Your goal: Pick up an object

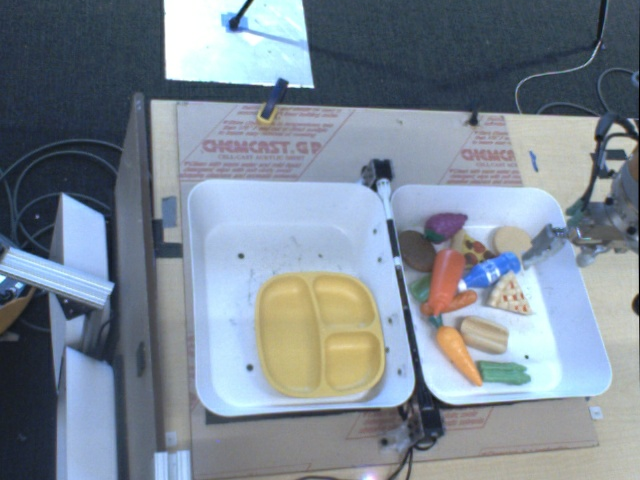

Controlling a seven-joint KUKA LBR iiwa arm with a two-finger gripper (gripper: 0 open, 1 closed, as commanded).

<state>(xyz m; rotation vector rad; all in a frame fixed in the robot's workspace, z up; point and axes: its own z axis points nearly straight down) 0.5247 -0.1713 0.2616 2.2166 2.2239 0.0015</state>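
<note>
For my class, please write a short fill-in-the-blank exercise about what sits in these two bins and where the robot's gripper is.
1. The yellow divided tray lies in the ____ bin.
2. The toy foods, such as the blue bottle and the pie slice, are piled in the ____ bin.
3. The yellow divided tray has ____ compartments.
4. The gripper hangs over the right bin's ____ edge.

Missing words: left; right; three; right

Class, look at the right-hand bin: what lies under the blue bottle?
The blue bottle rests partly over the large orange carrot, with the pie slice just beside it. Whatever sits directly beneath its middle is covered and cannot be seen.
</note>
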